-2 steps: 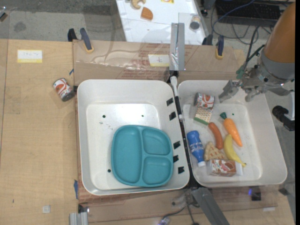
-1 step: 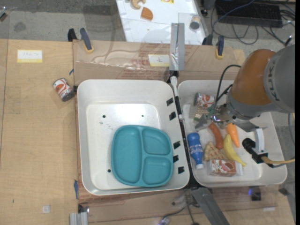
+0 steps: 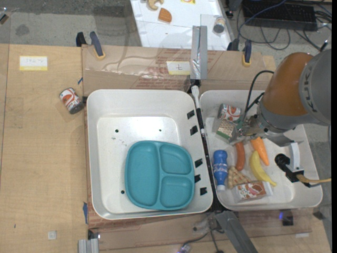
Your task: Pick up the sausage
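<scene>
The sausage (image 3: 240,156) is a slim reddish-brown stick lying lengthwise in the middle of the right bin (image 3: 310,194). It lies between a blue bottle (image 3: 219,168) on its left and an orange carrot (image 3: 259,151) on its right. My gripper (image 3: 244,133) hangs low over the bin just above the sausage's far end, under the grey arm with its orange band (image 3: 287,86). The arm's bulk hides much of the gripper. Nothing is seen lifted off the bin floor.
The right bin also holds a banana (image 3: 260,168), a waffle-like piece (image 3: 237,177), a snack packet (image 3: 251,190), a small can (image 3: 229,112) and a green box (image 3: 225,130). A teal divided plate (image 3: 159,175) lies in the left bin (image 3: 100,141). A can (image 3: 69,100) rests on the bench at left.
</scene>
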Controlling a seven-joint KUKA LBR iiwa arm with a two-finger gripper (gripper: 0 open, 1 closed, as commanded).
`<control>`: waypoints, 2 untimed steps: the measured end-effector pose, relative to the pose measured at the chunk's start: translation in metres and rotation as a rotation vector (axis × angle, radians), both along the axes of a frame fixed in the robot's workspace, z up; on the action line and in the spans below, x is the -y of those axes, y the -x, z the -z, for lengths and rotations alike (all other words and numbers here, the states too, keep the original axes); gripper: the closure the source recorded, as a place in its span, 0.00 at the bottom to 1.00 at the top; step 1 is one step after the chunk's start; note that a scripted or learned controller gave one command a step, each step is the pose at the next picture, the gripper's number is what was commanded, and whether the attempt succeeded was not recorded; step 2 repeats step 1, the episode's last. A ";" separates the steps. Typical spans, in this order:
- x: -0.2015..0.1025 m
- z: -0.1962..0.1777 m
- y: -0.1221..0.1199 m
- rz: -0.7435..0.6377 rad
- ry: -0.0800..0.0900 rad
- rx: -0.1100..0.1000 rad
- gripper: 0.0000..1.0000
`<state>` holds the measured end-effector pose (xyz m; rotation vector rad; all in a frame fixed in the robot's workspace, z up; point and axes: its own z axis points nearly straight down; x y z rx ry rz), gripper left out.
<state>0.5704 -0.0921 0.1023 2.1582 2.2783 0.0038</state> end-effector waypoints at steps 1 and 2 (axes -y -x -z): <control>-0.060 -0.090 0.011 0.116 -0.001 -0.002 1.00; -0.060 -0.090 0.011 0.116 -0.001 -0.002 1.00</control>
